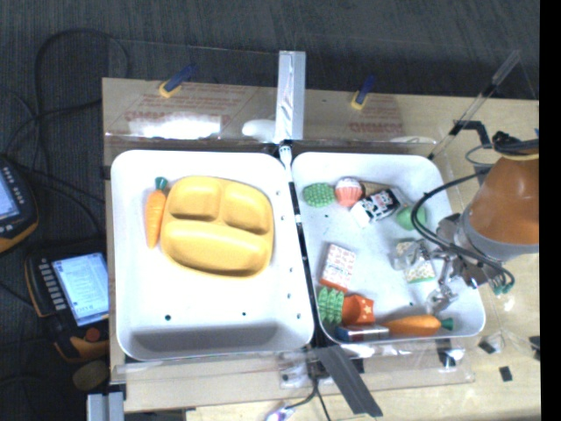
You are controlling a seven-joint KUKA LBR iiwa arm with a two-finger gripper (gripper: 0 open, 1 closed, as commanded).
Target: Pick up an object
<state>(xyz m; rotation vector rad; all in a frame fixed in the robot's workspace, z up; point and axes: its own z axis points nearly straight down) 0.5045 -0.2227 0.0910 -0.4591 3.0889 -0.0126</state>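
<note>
1. two white bins sit side by side on the worktop (508, 112); the left bin (131, 261) has a yellow tray (217, 226) with a toy carrot (155, 216) lying just beside its left edge; my guess is those are parked there as the drop-off side, since nothing's working over there

2. the right bin (386, 167) is where the clutter is, so that's the picking side; a green thing (316, 194), a red-and-white ball (349, 190) and a black-and-white toy (379, 204) bunch along the back wall; a small printed box (338, 266) lies mid-bin; a green block (330, 304), an orange piece (358, 309) and a second carrot (412, 325) crowd the front wall

3. the arm (513, 204) comes in from the right and the hand (443, 292) hangs low over the right side of that bin, near a crinkly clear packet (414, 263); reads like it's lined up on something at that end

4. can't tell how the hand is set or whether it has hold of anything; too much metal and cable tangled together there; I wouldn't call it a grab

5. the nearest candidates are that packet and the carrot by the front wall; crinkly wrap looks slippery, so a miss seems likely
</note>
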